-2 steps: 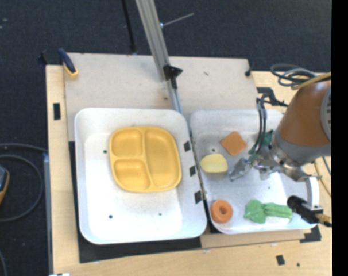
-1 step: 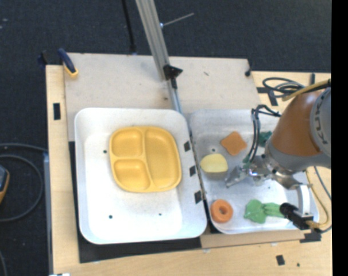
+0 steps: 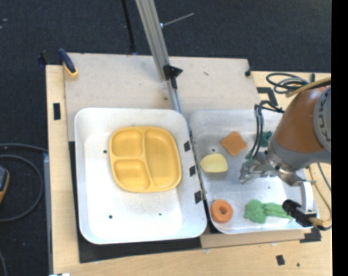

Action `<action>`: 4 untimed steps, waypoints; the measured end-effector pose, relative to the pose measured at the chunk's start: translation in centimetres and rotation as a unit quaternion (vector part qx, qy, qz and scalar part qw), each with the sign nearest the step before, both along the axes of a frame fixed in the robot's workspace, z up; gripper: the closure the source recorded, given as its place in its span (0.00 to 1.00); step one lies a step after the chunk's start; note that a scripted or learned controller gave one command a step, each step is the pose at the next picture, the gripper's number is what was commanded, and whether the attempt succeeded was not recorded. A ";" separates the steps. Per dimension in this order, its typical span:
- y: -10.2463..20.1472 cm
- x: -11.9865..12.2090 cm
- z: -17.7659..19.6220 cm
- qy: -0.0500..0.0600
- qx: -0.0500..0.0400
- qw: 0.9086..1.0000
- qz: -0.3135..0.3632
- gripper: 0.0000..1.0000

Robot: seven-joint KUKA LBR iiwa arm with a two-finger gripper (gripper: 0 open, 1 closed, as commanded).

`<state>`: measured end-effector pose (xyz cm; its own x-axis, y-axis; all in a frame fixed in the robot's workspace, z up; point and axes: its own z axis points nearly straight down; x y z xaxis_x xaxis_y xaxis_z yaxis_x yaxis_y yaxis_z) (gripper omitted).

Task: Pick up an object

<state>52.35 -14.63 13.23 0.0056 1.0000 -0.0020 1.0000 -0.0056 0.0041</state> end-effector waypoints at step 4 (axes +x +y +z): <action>3.2 2.0 13.8 0.001 0.001 1.000 0.006 1.00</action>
<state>54.36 -11.40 27.00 -0.0073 1.0000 0.0000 1.0000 0.0073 0.0027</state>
